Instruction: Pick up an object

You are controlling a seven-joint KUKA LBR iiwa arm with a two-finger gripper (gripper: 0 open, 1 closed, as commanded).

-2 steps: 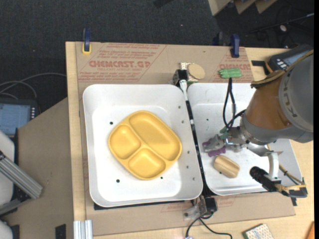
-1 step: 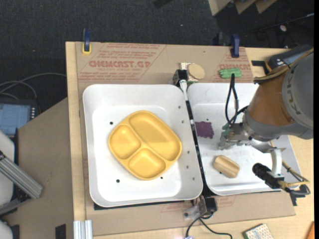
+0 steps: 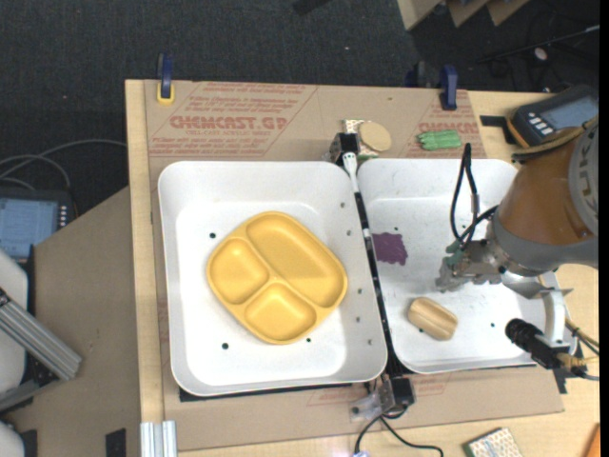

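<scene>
A tan bread-roll-shaped object (image 3: 433, 318) lies near the front of the right bin (image 3: 419, 184). A small purple piece (image 3: 389, 248) rests by that bin's left wall. My gripper (image 3: 458, 270) hangs low over the right bin, up and to the right of the tan roll and to the right of the purple piece. Nothing shows between its fingers. The grey arm with its orange band (image 3: 542, 193) reaches in from the right and hides the bin's right side.
A yellow three-compartment plate (image 3: 276, 275) lies in the middle of the left bin (image 3: 190, 193). Behind the bins on the cardboard sit a green object (image 3: 440, 141) and a round tan disc (image 3: 374, 138). Black cables run down the arm.
</scene>
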